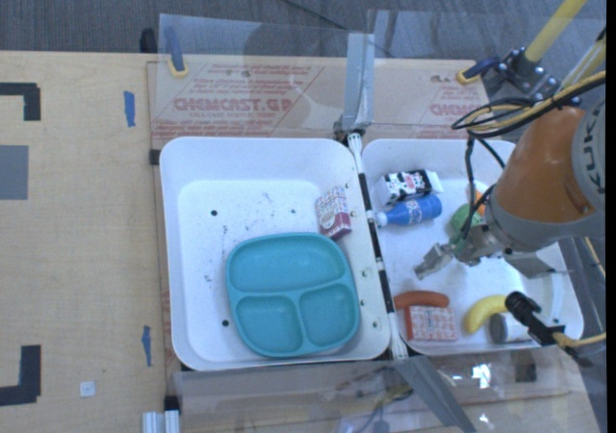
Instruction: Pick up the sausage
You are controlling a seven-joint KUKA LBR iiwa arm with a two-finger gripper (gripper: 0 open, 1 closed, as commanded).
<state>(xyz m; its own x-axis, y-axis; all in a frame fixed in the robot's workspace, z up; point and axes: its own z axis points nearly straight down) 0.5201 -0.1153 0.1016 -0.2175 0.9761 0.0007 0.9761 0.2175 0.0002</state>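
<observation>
The sausage [422, 299] is a short reddish-orange link lying near the front left corner of the right bin [568, 320], just above a red and white packet [433, 323]. My gripper [432, 262] hangs over the middle of the right bin, a little behind the sausage and apart from it. Nothing shows in its grasp. The grey arm with the orange band [539, 176] reaches in from the right and covers the bin's right side.
A banana [484, 311] lies right of the packet. A blue bottle [412, 211], a black and white carton [412, 184] and a green item [462, 219] sit at the back of the right bin. The left bin [192, 181] holds a teal divided tray [289, 292] and a small red packet [334, 212].
</observation>
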